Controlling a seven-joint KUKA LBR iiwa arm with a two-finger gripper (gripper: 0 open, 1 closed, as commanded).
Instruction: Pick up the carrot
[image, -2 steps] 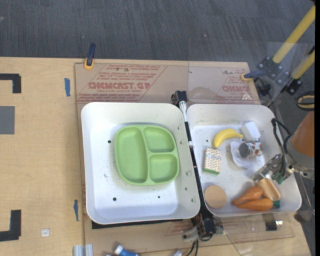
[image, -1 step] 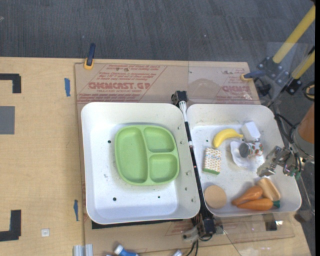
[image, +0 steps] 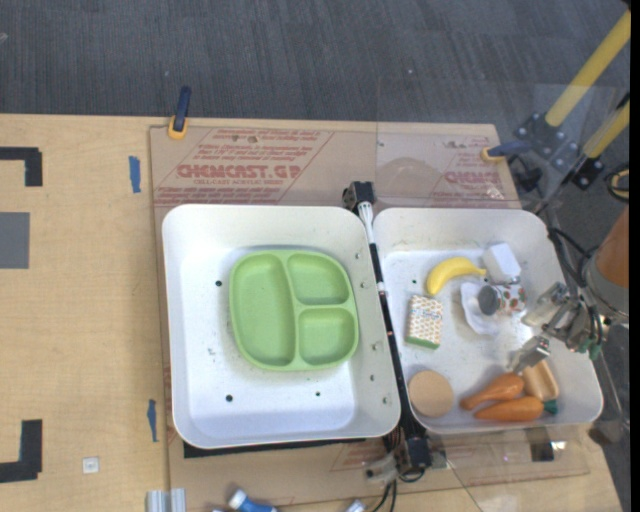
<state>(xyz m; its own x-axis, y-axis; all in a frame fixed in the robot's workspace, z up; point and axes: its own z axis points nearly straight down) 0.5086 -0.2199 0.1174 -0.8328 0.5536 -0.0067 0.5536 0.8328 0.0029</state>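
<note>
Though smooth, tapered orange carrot (image: 503, 408)

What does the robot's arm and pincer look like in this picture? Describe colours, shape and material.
At the right edge, a small part of the arm shows an orange-brown surface above a grey one. The pincer is a small assembly of silvery metal and dark parts with slim metallic fingers; finer detail is too blurred to tell.

Cardboard sheet (image: 240, 160) reads "CHEMCAST" (red print, small lines illegible).
</note>
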